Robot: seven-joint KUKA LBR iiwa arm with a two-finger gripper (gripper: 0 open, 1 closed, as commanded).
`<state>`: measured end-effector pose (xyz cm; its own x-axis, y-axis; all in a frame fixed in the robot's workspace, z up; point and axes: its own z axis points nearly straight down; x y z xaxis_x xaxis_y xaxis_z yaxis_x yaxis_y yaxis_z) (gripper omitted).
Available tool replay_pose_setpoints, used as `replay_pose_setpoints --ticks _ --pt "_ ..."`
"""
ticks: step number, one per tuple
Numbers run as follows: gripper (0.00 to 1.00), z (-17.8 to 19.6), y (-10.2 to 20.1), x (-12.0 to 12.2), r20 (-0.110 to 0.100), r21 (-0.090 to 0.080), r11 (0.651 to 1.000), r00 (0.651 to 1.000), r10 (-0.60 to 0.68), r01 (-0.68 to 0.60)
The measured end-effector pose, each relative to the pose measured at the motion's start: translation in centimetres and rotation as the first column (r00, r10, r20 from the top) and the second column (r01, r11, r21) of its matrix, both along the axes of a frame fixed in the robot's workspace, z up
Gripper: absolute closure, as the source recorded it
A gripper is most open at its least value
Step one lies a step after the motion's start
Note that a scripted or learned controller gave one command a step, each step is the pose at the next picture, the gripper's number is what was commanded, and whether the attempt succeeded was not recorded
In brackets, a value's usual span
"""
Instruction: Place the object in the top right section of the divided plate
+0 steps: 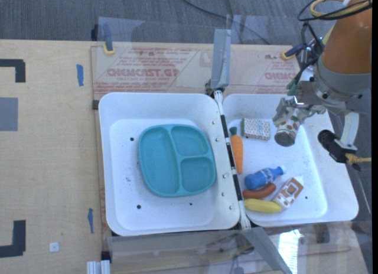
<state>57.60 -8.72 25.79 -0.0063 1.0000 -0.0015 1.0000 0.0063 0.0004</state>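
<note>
You see the arm (345, 48) reaching in from the right over the right bin (331, 205). Its jaws (287, 126) grasp a small can (285, 136), raised above that bin's upper area, just right of a small patterned box (256, 129). The teal divided plate (176, 160) lies in the left bin (118, 119). In the right bin you find a carrot (237, 152), a blue bottle (262, 178), a sausage (258, 192), a banana (263, 206) and a printed carton (288, 191).
</note>
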Motion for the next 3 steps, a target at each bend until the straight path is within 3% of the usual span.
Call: replay_pose_setpoints --ticks 1,2,3 --pt "1.0 -7.0 8.8 0.0 -0.002 0.002 0.945 0.945 0.327 -0.327" --pt "1.0 -7.3 14.7 -1.3 -0.001 0.002 0.924 0.924 0.382 -0.382" --pt "0.0 -7.3 14.7 -1.3 -0.001 0.002 0.925 0.925 0.381 -0.381"
